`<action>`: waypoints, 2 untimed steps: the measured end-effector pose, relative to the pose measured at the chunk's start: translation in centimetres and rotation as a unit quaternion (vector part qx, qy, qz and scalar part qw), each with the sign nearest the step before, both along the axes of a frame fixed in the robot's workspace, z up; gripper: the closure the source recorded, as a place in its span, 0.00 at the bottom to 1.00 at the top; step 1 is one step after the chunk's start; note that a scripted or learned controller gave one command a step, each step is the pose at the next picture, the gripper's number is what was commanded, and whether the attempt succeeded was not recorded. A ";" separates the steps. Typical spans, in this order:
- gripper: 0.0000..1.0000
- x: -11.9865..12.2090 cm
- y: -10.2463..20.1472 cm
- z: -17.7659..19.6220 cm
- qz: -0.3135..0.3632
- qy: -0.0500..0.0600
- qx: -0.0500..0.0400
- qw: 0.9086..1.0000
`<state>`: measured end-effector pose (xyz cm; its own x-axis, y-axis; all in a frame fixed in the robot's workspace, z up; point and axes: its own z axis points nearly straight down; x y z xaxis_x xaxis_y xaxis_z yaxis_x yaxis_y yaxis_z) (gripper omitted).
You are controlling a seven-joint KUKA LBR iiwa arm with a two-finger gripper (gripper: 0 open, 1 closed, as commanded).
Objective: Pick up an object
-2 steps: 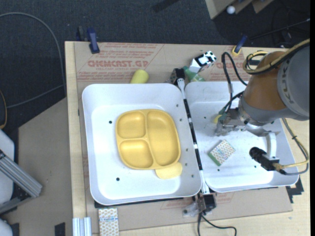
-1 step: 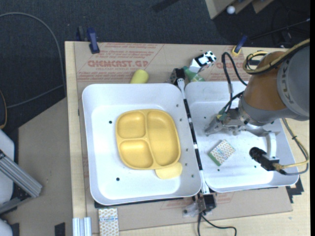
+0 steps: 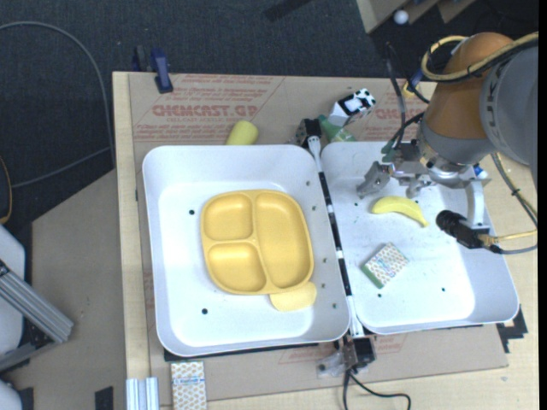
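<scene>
I see most of the left bin taken up by a yellow divided plate, with only narrow white margins around it. The right bin gives me more room: its near right floor lies open. A small box sits near the bin's left middle, a banana farther back, and the arm crowds the far right corner.

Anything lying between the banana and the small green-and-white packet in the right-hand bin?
No. In the camera view, the stretch between the banana and the packet is bare white floor of the right bin.
</scene>
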<state>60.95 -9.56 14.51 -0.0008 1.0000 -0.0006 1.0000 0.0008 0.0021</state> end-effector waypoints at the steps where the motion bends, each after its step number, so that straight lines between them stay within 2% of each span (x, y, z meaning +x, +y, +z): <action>1: 0.00 0.3 -6.3 -2.6 -0.001 0.000 -0.001 1.000; 2: 0.00 0.1 -1.6 -6.1 0.000 0.002 0.001 1.000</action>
